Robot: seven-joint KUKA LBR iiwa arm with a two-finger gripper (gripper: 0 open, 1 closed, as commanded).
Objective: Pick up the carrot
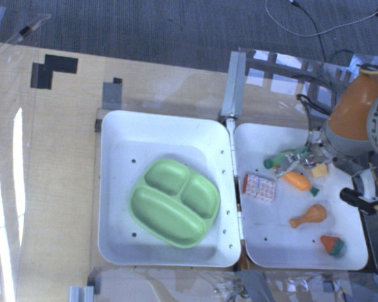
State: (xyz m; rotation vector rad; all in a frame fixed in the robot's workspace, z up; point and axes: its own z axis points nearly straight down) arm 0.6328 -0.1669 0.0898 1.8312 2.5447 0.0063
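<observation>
Pale wood desk (49, 188) carries two shallow white bins side by side, w/ dark carpet and a loose cable beyond the far edge. Left bin (122, 135) holds a green divided plate (175, 202), three compartments, lying near its middle. Right bin (260, 240) holds the carrot (297, 181), orange w/ a green end, lying slanted in the upper half. Tool (303, 159) sits just above the carrot's left end, close to it; can't tell if it's open or closed. Beside it lie a green item (273, 162) and a yellow chunk (320, 170). Also: a pink-and-white checked block (260, 188) at left, a drumstick-shaped toy (309, 216), and a small orange-red piece w/ green end (331, 245) at lower right.
</observation>
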